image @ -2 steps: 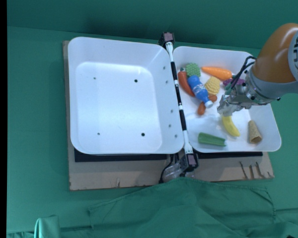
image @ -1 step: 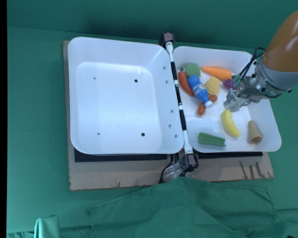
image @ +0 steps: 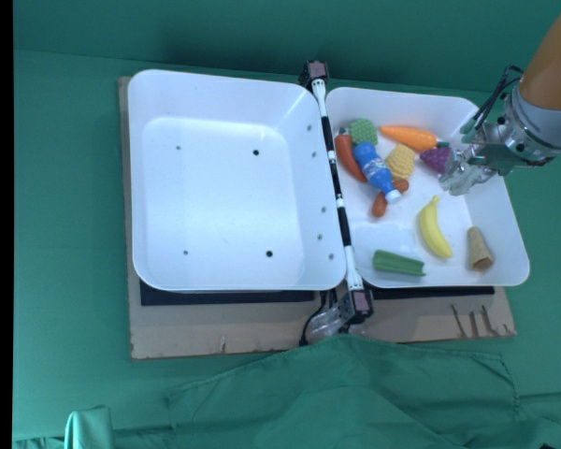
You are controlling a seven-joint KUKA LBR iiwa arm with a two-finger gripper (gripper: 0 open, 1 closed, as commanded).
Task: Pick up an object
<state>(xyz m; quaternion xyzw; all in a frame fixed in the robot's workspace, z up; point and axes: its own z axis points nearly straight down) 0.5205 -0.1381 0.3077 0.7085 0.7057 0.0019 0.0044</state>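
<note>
Cucumber [image: 397, 264] lies nearest, at six o'clock in the right bin [image: 505, 251], with banana [image: 435, 229] and cone [image: 479, 249] beside it. Just past them, at three o'clock, the gripper [image: 456, 180] hangs by the purple grapes [image: 435, 158], probably its target. Whether its fingers are open, I cannot tell.

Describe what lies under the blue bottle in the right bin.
The blue bottle lies across an orange carrot-like piece, beside the yellow corn. What else sits beneath it is covered.

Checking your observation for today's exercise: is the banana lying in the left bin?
No, the banana lies in the right bin, between the green vegetable and the cone.
</note>
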